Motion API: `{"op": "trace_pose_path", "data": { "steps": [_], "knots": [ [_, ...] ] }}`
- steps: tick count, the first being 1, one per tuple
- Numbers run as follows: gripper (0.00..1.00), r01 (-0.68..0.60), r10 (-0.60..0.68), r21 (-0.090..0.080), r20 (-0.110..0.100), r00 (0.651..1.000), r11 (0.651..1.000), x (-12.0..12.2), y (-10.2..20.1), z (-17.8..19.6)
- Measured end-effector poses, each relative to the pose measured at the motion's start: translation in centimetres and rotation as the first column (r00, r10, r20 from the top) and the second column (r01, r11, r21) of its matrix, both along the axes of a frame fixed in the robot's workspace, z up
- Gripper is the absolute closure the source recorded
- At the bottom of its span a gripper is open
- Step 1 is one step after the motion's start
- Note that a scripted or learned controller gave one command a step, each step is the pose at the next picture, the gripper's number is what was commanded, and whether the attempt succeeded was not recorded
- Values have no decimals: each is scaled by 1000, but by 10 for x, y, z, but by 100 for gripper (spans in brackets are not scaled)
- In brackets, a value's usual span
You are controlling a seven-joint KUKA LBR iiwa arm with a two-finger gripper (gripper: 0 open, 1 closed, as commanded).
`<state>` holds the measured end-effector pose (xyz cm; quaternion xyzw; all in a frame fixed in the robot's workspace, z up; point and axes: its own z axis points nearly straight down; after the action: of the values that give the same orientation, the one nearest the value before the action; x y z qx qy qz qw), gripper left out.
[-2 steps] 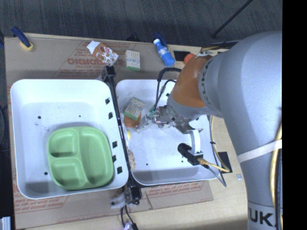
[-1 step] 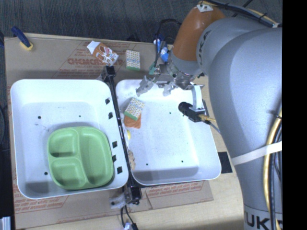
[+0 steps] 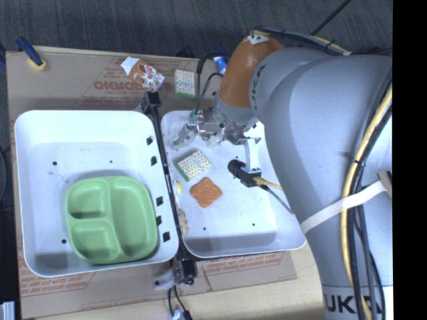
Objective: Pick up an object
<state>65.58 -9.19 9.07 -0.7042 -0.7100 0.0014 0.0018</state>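
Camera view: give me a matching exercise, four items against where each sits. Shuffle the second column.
Items:
1. green plastic divided tray
2. orange flat piece
3. checkered green-and-white square pad
4. blue clip with yellow tip

Places:
A. right bin, just below the checkered pad
B. bench's far left corner, outside the bins
C. left bin, near end
D. right bin, just below the claw

Pairs: 1-C, 2-A, 3-D, 4-B
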Motion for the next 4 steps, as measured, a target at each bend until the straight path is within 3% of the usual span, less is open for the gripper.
{"op": "trace_pose_path", "data": {
  "steps": [1, 2, 3, 4],
  "knots": [
    [100, -5, 5, 0, 1, 1000, 1000, 1, 0, 11],
    [100, 1, -1, 1, 7, 1000, 1000, 2, 82, 103],
    [100, 1, -1, 1, 5, 1000, 1000, 0, 136, 120],
    [100, -1, 1, 2, 4, 1000, 1000, -46, 216, 165]
  ]
}}
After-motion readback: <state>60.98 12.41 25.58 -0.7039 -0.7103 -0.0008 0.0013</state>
